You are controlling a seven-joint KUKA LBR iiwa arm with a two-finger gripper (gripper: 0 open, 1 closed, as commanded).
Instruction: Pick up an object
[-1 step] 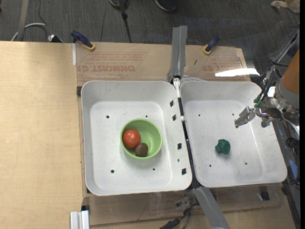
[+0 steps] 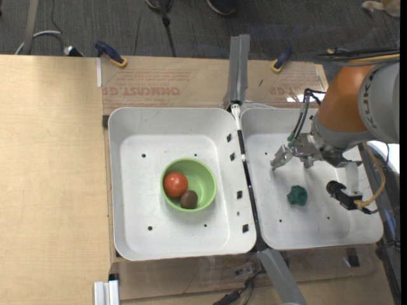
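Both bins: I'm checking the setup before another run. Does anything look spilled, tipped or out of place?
Nothing stands out. The green bowl sits upright in the left bin, holding a red ball and a brown ball. A small green object lies in the right bin, apart from the gripper.

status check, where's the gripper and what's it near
Gripper over right bin, jaws spread, nothing held. Green object on bin floor just below it, apart. Green bowl in left bin holds red ball and brown ball. Nothing in the way.
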